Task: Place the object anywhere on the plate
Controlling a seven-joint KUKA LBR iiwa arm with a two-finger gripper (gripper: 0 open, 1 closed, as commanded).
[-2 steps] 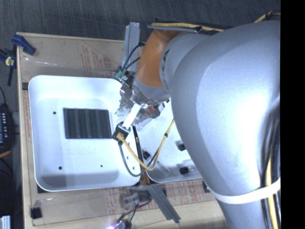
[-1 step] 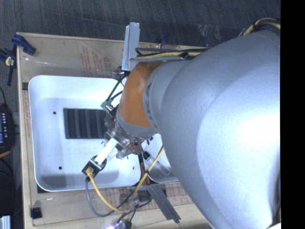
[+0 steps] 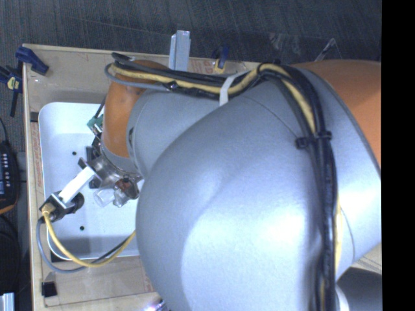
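Blue clamps (image 3: 29,58) sit at the far left corner of the wooden bench (image 3: 84,287). Beside them is the left white bin (image 3: 52,128), with a few small dark specks on its floor. A yellow cable (image 3: 84,259) loops along the bin's near side. It runs up to a black fitting at the end of a white bar (image 3: 71,188), which slants up and right toward the wrist.

The gripper (image 3: 113,185) hangs low over the middle of this bin, mostly hidden under the wrist; whether it is open or closed cannot be told. A small pale, translucent piece (image 3: 106,198) lies just at its tip. It may be the object, but its outline is too blurred to give a long axis or a heading, or to tell whether it is gripped or merely lying beneath.

Above sits the orange band (image 3: 117,118). To its right, the grey arm (image 3: 246,199) covers the bench, with a black and yellow cable bundle (image 3: 194,83) strapped across its top.
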